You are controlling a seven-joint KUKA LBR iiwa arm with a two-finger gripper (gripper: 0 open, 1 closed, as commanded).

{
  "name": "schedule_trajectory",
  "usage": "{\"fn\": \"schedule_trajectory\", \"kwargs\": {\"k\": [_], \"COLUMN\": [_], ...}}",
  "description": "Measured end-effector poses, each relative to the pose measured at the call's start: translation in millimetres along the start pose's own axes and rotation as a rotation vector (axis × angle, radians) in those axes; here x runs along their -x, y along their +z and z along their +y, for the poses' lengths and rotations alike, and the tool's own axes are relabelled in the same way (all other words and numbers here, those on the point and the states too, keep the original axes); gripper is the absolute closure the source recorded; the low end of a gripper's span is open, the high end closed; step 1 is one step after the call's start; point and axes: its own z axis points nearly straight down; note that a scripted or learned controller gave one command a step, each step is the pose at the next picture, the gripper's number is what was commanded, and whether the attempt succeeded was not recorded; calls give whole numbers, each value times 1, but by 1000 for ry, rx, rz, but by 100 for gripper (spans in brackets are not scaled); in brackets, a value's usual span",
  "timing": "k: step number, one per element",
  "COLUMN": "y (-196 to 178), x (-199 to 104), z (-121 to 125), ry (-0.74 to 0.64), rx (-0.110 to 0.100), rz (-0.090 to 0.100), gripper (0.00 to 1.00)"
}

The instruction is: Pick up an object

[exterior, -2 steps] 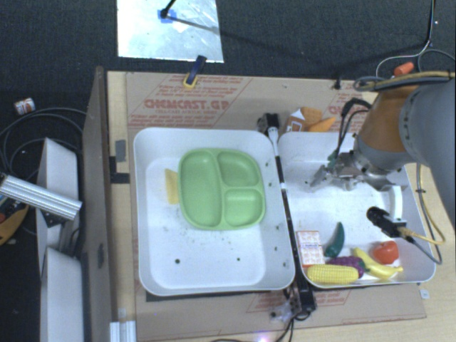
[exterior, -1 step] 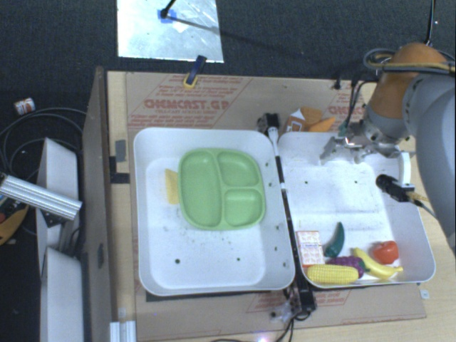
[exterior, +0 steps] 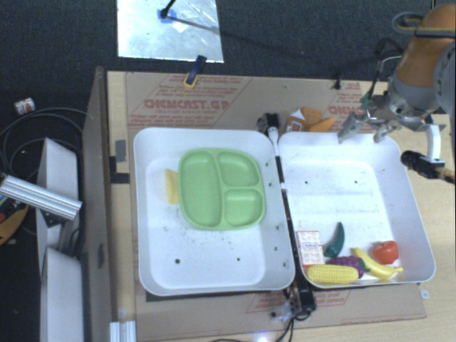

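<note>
Toys crowd the right bin's (exterior: 399,191) near edge: one knobbly yellow corn cob (exterior: 331,273), purple grapes (exterior: 349,263), a curved banana (exterior: 377,263), a round tomato (exterior: 385,251), a dark green pepper (exterior: 335,239) and a small carton (exterior: 309,246). Beyond them lies bare speckled floor. At the far rim hangs the gripper (exterior: 365,128), fingers spread, pinching nothing.

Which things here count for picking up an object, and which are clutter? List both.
For the job: pincer; corn, banana, tomato, green pepper, purple grapes, small red-and-white card.

Lying about: green divided plate, yellow piece beside it, foil sheet, cables.
</note>
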Motion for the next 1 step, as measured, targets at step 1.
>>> {"fn": "schedule_trajectory", "kwargs": {"k": [1], "y": [-4], "x": [40], "z": [-2], "ry": [6], "rx": [-7], "rz": [0], "gripper": [0]}}
